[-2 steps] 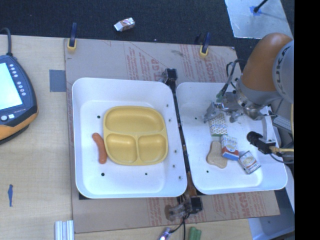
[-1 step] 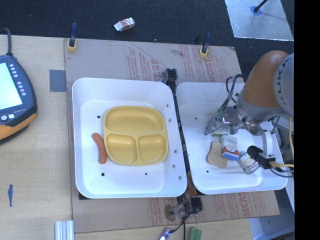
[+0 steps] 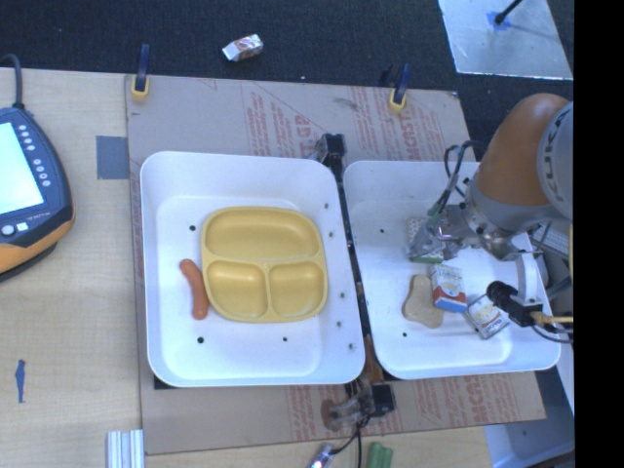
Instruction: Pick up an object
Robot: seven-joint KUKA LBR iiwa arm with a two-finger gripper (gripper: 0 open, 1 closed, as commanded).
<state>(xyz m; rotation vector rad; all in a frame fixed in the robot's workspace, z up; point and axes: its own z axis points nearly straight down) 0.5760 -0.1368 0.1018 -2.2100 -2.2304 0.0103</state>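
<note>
Pick not done, nothing lifted as far as view shows. Gripper (image 3: 429,240) low in right bin (image 3: 390,354), over upper-left part, at crumpled greyish item (image 3: 421,234); finger state: cannot tell, wrist hides it.

Candidates in right bin, all lying on floor: tan flat piece (image 3: 422,302), red-white packet (image 3: 448,288), small carton (image 3: 487,316), plus greyish item = 4.

Left bin (image 3: 166,359): 1 yellow divided tray (image 3: 263,263), 1 sausage (image 3: 195,288) just beside it.

Bins: 2. Left: close, lift, verify.
</note>
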